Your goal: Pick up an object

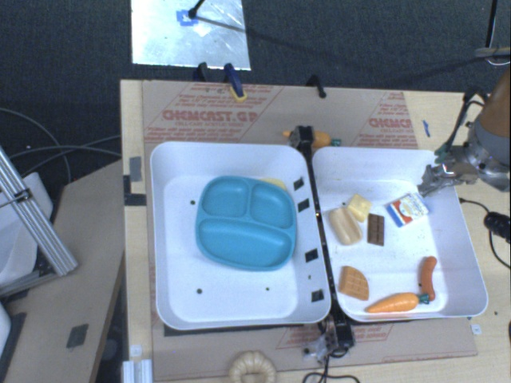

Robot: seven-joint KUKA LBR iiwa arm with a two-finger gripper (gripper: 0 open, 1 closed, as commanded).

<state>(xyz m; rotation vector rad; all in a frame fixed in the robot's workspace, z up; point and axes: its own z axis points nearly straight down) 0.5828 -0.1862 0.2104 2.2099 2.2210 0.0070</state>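
We see a blue tray (pixel 246 231), an orange carrot (pixel 393 302), a brown chocolate bar (pixel 375 230), and nearest the gripper (pixel 435 179), a red-white-blue carton (pixel 408 209).

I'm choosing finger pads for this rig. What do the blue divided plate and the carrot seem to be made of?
Blue divided plate: looks like moulded hard plastic, one even colour, smooth with a soft sheen on its ridges. Carrot: probably toy plastic or rubber, going by its flat uniform orange and neat green tip; too small to tell which. Both look smooth, so perhaps slippery.
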